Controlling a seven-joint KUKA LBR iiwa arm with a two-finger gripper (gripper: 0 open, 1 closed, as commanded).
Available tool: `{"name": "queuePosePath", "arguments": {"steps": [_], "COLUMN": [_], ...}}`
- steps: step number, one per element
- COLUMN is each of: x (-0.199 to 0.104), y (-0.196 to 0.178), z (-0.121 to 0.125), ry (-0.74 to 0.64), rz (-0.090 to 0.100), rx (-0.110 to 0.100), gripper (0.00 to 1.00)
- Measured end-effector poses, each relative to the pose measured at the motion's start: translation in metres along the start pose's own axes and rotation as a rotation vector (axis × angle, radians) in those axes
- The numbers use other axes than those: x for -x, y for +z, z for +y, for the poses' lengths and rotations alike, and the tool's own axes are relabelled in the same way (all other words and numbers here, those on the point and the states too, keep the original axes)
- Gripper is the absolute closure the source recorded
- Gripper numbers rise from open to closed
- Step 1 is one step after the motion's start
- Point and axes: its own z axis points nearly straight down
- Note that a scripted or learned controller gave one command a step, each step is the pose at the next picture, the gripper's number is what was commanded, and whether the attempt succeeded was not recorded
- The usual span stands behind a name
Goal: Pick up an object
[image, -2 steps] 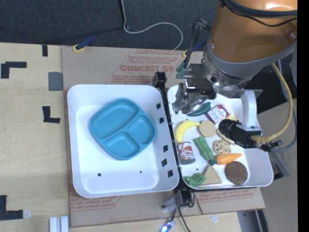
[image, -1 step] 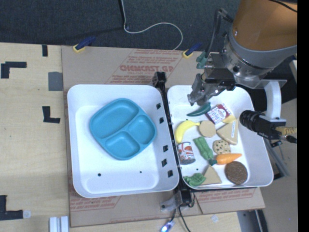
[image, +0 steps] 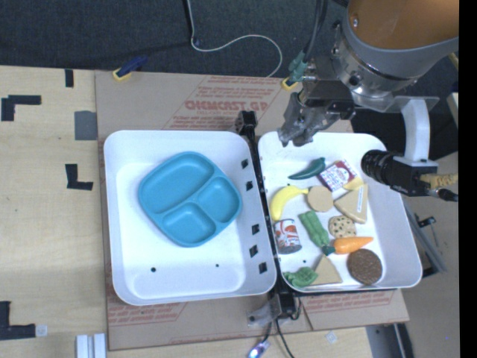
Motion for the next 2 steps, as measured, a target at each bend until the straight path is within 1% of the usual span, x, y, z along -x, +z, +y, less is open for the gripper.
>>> {"name": "queuePosePath", "arguments": {"steps": [1,2], "x": [-0.038,-0.071], "y": [-0.034,-0.031], "z": [0.0,0.0], "ry": [-0.001,0.0], "rz": [0.0,0.0], "rx": [-0.001,-0.004], "gripper": [1.0,1.0]}}
